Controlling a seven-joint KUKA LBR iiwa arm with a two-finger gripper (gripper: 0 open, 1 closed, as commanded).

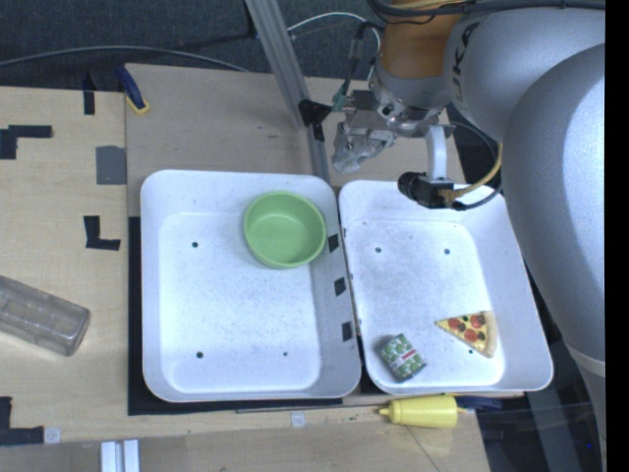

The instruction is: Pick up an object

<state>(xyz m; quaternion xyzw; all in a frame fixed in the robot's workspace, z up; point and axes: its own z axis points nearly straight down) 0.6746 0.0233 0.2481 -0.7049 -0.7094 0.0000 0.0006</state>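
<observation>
A light green bowl point(285, 228) sits in the left bin point(177, 293), near its back right corner. In the right bin point(423, 283) a pizza slice toy point(471, 330) lies at the front right, and a small green packet point(402, 356) lies beside it at the front middle. My gripper point(352, 151) hangs above the back edge where the two bins meet, to the right of and behind the bowl. Nothing shows between its fingers.
A yellow bottle point(423, 412) lies on the bench just in front of the right bin. A clear plastic container point(39, 316) lies on the bench far left. A grey metal pole point(280, 52) slants up behind the bins. The arm covers the right side.
</observation>
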